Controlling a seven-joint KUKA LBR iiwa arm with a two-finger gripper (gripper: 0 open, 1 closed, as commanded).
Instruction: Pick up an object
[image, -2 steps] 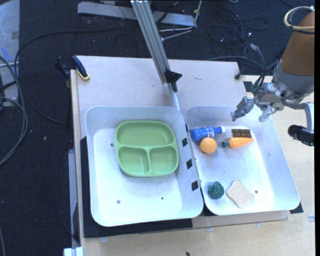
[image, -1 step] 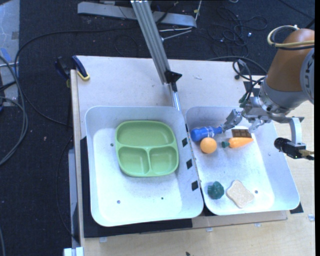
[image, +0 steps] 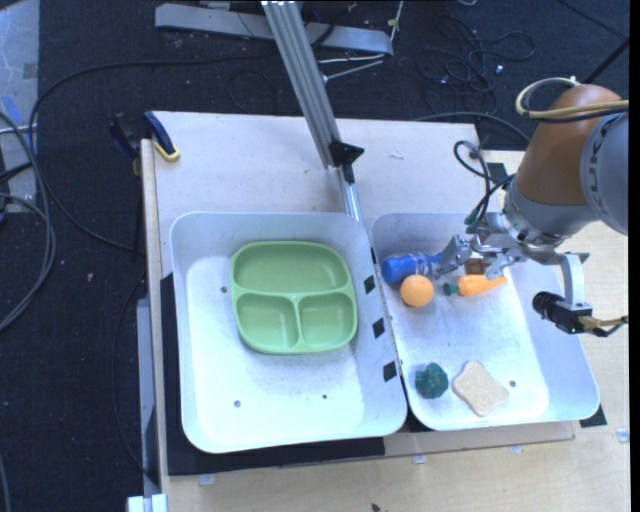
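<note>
While the grey arm with its orange band reaches in from the right, its two-finger gripper (image: 468, 262) hangs low over the right white bin (image: 560, 385).

Whether the jaws are apart or closed cannot be told. Just beside the gripper lie a small orange carrot-shaped toy (image: 480, 285), a round orange ball (image: 417, 291) and a blue plastic object (image: 402, 267) (all near the bin's far edge). Nearer the front sit a dark green lump (image: 432, 380) and a tan bread-slice toy (image: 481, 388). The left white bin (image: 200, 400) holds a pale green divided plastic plate (image: 294, 296).
</note>
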